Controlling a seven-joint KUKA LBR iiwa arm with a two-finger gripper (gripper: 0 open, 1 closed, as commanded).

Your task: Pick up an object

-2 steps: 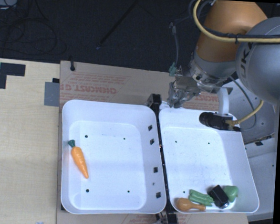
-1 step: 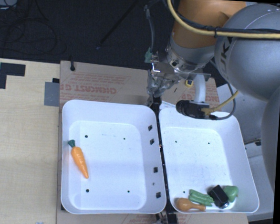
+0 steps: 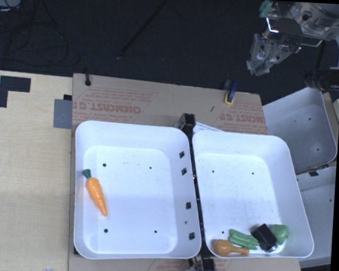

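Arm: the grey arm reaches in from the upper right of the camera view, high above the bins and over the dark background beyond the tabletop.
Jaws (image 3: 261,58): hanging at the top right, well apart from both bins; nothing visible between them; whether they are apart or together cannot be told against the dark backdrop.
Left bin (image 3: 81,155): shallow, white, with rounded corners, sitting on a brown cardboard sheet (image 3: 160,105) printed with red lettering.
Carrot (image 3: 96,194): orange toy with a green top, lying alone near the left wall of the left bin, its green end pointing up-left and its tip down-right.
Right bin (image 3: 291,169): same shape as the left one, touching it along a dark central divider strip (image 3: 190,180).
Right bin contents: four small things bunched in the lower right corner.
Green pod (image 3: 243,238): elongated, lying flat, just above the orange piece.
Orange pear-shaped piece (image 3: 229,248): against the front wall, its narrow end pointing right.
Black block (image 3: 265,236): tilted, lying beside the green pod and partly over the round green piece.
Round green piece (image 3: 279,232): closest to the right wall, touching the black block.
Tabletop (image 3: 21,179): pale wood to the left, carrying a few dark rectangular patches near the upper left.
Yellow and blue clip (image 3: 230,93): stands at the cardboard's far edge.
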